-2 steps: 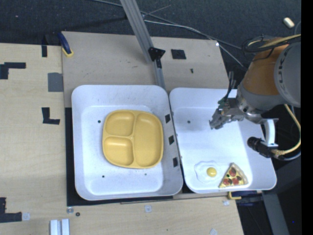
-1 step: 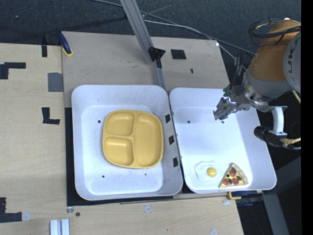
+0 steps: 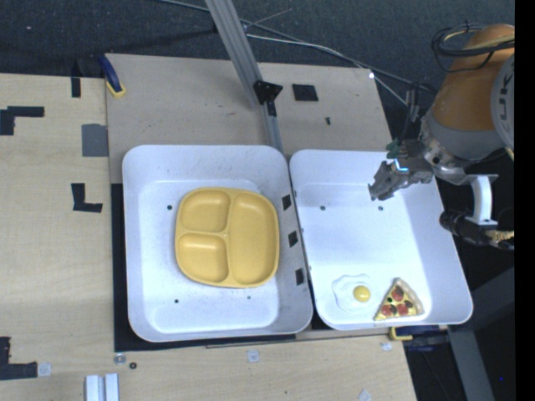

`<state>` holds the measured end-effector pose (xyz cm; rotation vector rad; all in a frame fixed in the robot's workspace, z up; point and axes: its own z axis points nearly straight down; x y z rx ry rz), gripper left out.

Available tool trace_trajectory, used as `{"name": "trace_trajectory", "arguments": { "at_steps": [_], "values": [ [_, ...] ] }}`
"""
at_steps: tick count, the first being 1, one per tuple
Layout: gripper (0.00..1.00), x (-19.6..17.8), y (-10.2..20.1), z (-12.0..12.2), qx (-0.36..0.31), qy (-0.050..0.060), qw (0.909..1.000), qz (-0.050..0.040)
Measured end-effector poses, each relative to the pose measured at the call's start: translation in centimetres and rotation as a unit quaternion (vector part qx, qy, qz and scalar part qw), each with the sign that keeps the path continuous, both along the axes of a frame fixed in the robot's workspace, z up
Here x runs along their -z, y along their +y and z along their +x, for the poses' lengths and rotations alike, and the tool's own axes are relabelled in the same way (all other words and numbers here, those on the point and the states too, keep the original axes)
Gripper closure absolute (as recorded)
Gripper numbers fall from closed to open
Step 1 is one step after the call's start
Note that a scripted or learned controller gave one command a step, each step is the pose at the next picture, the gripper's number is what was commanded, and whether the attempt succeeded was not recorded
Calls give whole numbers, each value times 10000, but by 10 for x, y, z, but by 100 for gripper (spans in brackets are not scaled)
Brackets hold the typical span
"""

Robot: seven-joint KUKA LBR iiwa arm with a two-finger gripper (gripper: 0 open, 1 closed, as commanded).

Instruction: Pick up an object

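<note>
We see a pale wooden surface (image 3: 192, 107) bearing two shallow white bins side by side, the left bin (image 3: 138, 224) and the right bin (image 3: 435, 249), their inner edges touching, with dark tape patches (image 3: 305, 92) scattered around.

The arm (image 3: 472, 98) is big and round, with an orange band and grey parts. Thin black cables loop over its top. Its gripper (image 3: 386, 186) is small, dark and grey, with a tiny blue-green spot. A white piece with black ends sticks out below.
</note>
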<state>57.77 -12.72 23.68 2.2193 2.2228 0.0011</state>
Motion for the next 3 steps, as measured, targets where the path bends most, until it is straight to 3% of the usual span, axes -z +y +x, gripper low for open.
{"name": "trace_trajectory", "arguments": {
  "at_steps": [1,3],
  "values": [
    [100,5,55,19,-24,11,10000,5],
    [100,26,161,30,-25,15,10000,1]
  ]
}}
